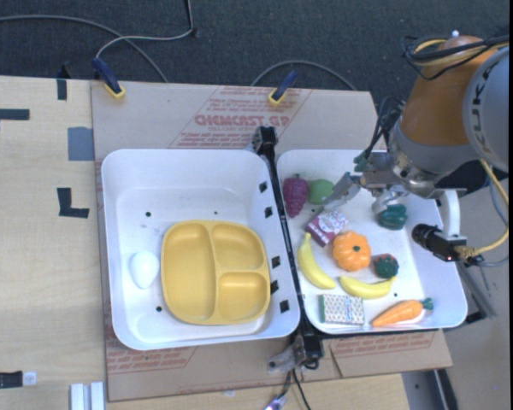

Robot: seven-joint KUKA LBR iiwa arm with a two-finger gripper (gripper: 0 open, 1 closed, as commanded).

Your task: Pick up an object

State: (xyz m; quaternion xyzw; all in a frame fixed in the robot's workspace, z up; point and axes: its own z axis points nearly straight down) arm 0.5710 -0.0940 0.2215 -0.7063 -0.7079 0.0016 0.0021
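My gripper (364, 196) hangs over the back of the right bin (440, 289), open, with nothing between its fingers. One finger (343, 189) points left toward a green round fruit (321, 190); the other stands just above a dark green vegetable (392, 218). Purple grapes (295, 195) lie by the bin's left wall. A pink and white packet (327, 226), an orange pumpkin (351, 251), two bananas (312, 265) (365, 287), a small green and red piece (385, 266), a carrot (399, 313) and a printed box (342, 309) fill the front half.
The left bin (120, 195) holds a yellow divided plate (215, 272) and a white egg (143, 268). A black divider (276, 203) runs between the bins. Cables (462, 250) hang off the arm at the right bin's right rim.
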